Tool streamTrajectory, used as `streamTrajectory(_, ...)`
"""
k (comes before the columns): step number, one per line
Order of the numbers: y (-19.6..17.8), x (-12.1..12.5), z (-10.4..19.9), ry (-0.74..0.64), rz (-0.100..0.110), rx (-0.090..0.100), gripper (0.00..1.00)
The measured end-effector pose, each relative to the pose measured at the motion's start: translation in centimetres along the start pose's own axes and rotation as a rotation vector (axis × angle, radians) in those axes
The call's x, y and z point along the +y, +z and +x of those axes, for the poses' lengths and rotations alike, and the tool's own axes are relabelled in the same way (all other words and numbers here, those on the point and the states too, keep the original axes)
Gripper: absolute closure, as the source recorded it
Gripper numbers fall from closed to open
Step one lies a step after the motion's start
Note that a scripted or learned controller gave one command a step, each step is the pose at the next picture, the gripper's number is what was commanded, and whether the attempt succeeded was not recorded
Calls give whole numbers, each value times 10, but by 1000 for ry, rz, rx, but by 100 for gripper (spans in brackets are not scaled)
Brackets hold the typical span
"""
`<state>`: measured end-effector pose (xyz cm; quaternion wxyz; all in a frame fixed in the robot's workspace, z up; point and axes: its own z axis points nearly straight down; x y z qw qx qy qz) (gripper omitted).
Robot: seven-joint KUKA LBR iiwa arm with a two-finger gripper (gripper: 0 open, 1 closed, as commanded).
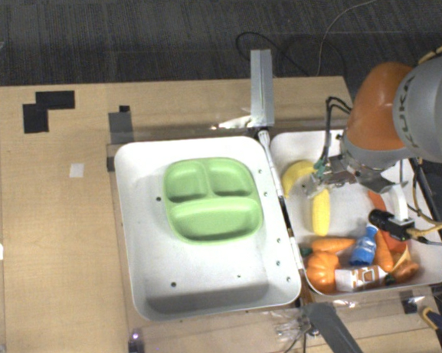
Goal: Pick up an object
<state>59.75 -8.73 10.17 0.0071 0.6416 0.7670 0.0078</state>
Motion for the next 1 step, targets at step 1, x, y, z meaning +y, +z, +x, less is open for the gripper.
streamTrajectory(1,-83,19,31,403,16,-3,100)
